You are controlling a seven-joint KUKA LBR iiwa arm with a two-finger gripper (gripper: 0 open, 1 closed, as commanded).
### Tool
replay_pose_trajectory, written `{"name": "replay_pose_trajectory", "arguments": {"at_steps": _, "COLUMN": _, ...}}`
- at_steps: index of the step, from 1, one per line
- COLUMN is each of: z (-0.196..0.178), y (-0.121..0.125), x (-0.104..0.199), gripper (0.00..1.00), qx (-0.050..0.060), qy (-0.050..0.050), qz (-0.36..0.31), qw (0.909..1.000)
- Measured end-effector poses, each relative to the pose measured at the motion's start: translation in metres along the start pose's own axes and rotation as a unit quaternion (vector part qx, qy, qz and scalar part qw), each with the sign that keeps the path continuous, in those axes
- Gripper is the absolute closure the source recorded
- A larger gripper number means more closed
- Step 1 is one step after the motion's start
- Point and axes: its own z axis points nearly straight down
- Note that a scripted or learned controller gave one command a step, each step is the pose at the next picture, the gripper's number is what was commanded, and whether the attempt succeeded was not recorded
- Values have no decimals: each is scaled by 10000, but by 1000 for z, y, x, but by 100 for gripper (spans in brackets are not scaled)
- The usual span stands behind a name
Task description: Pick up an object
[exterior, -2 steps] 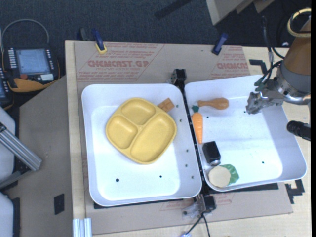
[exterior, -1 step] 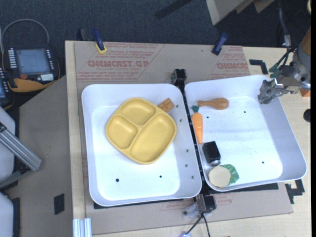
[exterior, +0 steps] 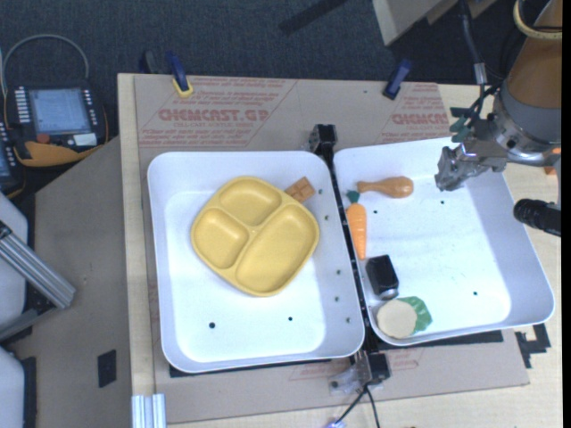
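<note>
From my console I see the left bin [exterior: 169, 239] holding one yellow divided plate [exterior: 255, 235], with one small brown block [exterior: 300, 189] touching its far right edge. In the right bin [exterior: 500, 266] I count four things along the left side: one drumstick-shaped brown toy [exterior: 385, 186] at the far end, one carrot [exterior: 357, 228] just near of it, one black block [exterior: 383, 275], and one round cream-and-green piece [exterior: 401, 317] at the near corner. The gripper [exterior: 453, 173] hovers over the far right of that bin, carrying nothing; I cannot tell whether its claw is apart or together. I judge this the approach step: next I'd move left toward the drumstick and descend.
</note>
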Motion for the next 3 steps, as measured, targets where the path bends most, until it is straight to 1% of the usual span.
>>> {"name": "replay_pose_trajectory", "arguments": {"at_steps": 1, "z": 17, "y": 6, "x": 50, "gripper": 100, "qx": 15, "qy": 2, "qz": 0, "qw": 10000}}
{"name": "replay_pose_trajectory", "arguments": {"at_steps": 3, "z": 58, "y": -6, "x": 146, "gripper": 100, "qx": 21, "qy": 3, "qz": -1, "qw": 10000}}
